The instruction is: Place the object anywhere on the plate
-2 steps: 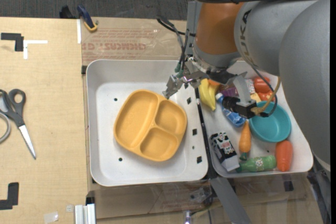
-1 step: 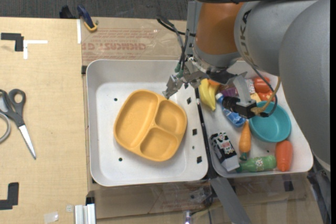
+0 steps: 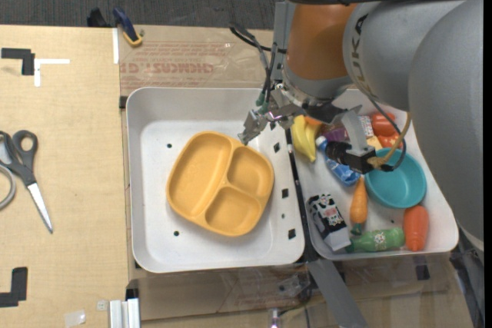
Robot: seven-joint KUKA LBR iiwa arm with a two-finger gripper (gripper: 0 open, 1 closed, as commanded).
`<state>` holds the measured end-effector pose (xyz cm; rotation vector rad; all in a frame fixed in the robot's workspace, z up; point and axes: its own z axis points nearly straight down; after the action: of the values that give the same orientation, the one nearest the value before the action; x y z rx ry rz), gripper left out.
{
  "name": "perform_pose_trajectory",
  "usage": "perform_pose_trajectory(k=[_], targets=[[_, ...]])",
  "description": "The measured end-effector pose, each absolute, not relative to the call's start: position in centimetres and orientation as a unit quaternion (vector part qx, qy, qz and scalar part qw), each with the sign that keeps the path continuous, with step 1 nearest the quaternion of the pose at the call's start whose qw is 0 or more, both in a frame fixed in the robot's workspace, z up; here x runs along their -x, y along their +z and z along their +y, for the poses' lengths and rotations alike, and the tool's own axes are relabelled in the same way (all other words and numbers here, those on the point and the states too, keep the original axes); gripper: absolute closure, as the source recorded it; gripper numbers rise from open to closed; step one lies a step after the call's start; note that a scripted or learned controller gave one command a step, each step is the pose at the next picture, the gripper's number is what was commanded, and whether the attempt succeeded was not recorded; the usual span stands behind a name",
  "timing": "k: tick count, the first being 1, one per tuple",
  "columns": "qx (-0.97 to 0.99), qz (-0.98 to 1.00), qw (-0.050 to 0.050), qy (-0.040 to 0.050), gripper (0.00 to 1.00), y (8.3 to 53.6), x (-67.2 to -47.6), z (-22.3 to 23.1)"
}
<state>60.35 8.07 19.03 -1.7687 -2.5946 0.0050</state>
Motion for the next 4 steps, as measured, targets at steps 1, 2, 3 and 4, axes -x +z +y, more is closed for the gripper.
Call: perform_pose_trajectory(k=[1, 2, 3, 4], targets=[[0.563, -0.826, 0.001, 0.0016, 0.00, 19.03, -60.35, 8.07], [0.563, -0.826, 0.001, 0.0016, 0.00, 19.03, -60.35, 8.07], [0.563, -0.826, 0.001, 0.0016, 0.00, 19.03, -60.35, 8.07], [0.563, -0.826, 0.001, 0.0016, 0.00, 19.02, -60.35, 8.07]])
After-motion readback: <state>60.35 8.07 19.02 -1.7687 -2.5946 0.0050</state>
